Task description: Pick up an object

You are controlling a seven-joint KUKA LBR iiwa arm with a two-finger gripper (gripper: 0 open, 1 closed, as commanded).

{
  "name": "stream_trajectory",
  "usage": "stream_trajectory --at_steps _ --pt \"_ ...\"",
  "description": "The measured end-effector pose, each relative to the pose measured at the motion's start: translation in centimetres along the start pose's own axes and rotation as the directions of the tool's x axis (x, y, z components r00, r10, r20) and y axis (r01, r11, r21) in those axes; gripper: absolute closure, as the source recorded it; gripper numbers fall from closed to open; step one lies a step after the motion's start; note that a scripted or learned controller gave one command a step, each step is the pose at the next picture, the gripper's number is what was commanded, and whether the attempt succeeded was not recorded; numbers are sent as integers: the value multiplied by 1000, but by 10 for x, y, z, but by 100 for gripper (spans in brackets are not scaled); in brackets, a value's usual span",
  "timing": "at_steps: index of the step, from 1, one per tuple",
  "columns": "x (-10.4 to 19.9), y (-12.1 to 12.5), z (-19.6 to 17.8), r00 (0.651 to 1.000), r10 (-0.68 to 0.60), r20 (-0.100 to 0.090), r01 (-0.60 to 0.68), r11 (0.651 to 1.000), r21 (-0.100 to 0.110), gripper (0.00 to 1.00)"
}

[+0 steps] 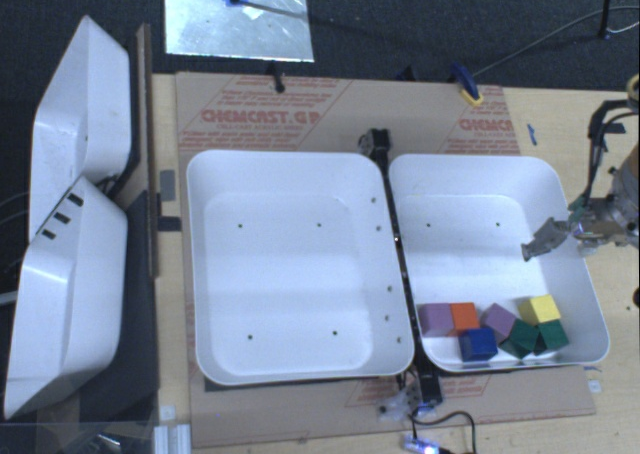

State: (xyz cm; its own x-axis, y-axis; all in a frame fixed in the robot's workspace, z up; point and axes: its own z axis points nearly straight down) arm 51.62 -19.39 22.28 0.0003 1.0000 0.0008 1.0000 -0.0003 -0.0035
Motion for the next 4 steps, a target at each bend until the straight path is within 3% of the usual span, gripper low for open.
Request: stream_trajectory --at_steps 1,4 --pt "0 1 -2 1000 -1 1 1 1000 -4 0" --pt "-3 1 138 1000 0 0 0 1000 -1 0"
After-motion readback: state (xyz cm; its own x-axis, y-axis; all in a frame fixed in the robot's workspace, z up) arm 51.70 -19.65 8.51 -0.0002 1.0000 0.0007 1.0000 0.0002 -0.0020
